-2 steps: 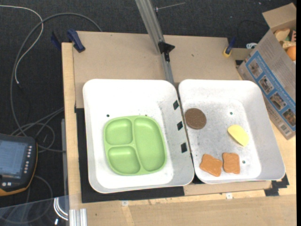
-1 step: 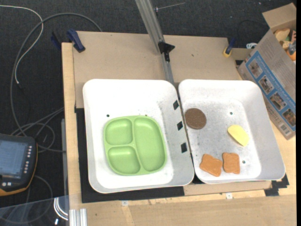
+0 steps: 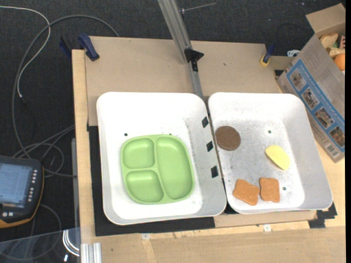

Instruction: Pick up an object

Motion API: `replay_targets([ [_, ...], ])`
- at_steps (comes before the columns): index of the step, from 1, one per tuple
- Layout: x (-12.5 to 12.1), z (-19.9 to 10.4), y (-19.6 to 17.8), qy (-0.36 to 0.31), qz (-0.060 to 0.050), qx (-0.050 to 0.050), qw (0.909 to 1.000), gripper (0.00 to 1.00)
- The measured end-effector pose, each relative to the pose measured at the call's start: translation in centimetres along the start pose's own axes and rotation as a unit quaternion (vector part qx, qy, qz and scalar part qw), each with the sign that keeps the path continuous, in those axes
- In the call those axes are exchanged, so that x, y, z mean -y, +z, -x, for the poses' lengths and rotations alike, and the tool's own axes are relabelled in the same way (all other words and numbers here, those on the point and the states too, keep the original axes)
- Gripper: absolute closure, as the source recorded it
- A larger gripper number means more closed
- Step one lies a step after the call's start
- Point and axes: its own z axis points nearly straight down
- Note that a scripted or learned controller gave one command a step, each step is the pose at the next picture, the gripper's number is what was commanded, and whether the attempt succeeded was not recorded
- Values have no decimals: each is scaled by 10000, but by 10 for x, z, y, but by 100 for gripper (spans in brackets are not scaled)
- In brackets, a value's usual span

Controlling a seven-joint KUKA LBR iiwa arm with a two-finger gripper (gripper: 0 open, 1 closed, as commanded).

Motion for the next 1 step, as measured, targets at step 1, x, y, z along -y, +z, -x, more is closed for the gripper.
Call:
replay_targets([
  [1, -8, -16, -2, 18, -47, -38, 10000, 100],
])
